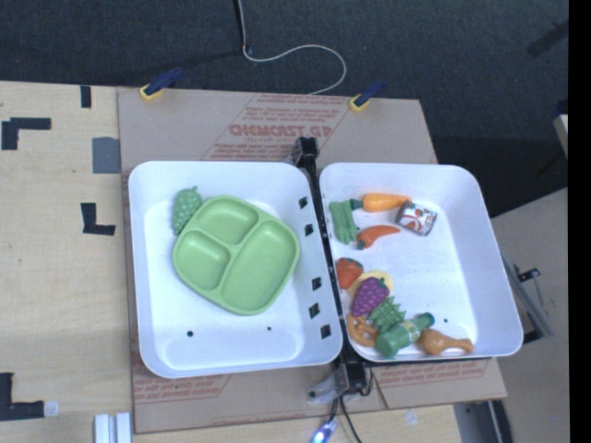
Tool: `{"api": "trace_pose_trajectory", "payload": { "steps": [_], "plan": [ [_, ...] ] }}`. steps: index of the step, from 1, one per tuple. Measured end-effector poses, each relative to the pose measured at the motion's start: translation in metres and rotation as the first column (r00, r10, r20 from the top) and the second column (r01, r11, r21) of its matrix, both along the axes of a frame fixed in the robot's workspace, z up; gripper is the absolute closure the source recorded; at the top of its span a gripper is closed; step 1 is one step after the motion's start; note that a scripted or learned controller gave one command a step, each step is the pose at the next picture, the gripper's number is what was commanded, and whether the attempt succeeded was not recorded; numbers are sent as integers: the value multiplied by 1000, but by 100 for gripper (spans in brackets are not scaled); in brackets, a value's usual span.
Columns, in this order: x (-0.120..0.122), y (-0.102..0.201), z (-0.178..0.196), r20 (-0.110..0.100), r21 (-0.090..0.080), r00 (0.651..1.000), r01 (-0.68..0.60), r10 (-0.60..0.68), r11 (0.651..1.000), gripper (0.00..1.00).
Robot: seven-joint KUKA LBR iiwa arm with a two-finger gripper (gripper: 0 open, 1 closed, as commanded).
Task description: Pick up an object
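Toys [380, 275] crowd right bin [466, 247]; green tray [236, 255] fills left bin [148, 275].

Dark carpet floor [416, 26] beyond a pale wooden bench [55, 275] (black tape marks).

A thin white cable [294, 55] loops over dark floor beyond the bins' shared seam [320, 247]. A black clamp [306, 149] sits at the seam's far end and dark wiring [343, 393] at its near end.

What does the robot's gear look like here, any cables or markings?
A thin white cable loops across the dark floor. Black fittings line the seam between the left bin and the right bin. The cardboard beneath carries red lettering.
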State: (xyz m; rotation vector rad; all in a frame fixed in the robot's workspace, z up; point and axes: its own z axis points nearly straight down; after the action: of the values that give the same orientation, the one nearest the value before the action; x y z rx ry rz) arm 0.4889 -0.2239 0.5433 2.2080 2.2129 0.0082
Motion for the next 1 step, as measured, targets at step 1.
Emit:
{"api": "trace_pose_trajectory", "payload": {
  "steps": [1],
  "plan": [
    [-5,0,-11,-15,6,1000,3,-3,1000,100]
  ]
}}
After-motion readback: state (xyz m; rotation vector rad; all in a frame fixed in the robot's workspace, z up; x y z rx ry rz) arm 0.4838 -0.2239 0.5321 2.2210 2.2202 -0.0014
